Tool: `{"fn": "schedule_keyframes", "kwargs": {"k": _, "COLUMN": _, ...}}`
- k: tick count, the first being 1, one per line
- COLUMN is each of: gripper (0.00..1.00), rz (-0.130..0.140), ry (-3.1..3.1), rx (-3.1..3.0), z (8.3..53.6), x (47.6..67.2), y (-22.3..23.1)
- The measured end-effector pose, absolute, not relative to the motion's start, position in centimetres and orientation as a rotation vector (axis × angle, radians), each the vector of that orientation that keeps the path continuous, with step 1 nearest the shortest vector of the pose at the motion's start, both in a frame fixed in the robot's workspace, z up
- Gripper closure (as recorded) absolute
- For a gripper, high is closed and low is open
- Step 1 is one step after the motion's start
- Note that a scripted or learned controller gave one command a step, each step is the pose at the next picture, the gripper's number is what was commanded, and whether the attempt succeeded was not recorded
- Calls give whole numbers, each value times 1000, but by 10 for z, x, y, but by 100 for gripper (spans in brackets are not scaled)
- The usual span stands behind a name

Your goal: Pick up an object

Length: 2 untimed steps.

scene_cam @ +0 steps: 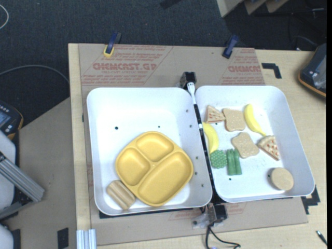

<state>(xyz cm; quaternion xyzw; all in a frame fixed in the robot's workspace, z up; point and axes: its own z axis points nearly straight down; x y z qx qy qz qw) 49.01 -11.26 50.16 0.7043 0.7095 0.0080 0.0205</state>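
A yellow plate (pixel 154 167) lay in the left bin (pixel 104 108), a wood block (pixel 120 194) touching it. The right bin (pixel 290 113) held bananas (pixel 253 119), bread (pixel 234 120) and a cookie (pixel 281 179).

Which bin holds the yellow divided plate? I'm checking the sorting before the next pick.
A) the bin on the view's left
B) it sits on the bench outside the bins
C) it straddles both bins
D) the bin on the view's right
A: the yellow divided plate lies inside the left-hand bin, beside a small tan block.
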Motion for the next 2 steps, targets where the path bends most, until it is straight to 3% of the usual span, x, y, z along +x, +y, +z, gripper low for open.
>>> {"fn": "schedule_keyframes", "kwargs": {"k": 2, "gripper": 100, "rz": 30, "ry": 2194, "rx": 2178, "z": 523, "x": 492, "y": -113}}
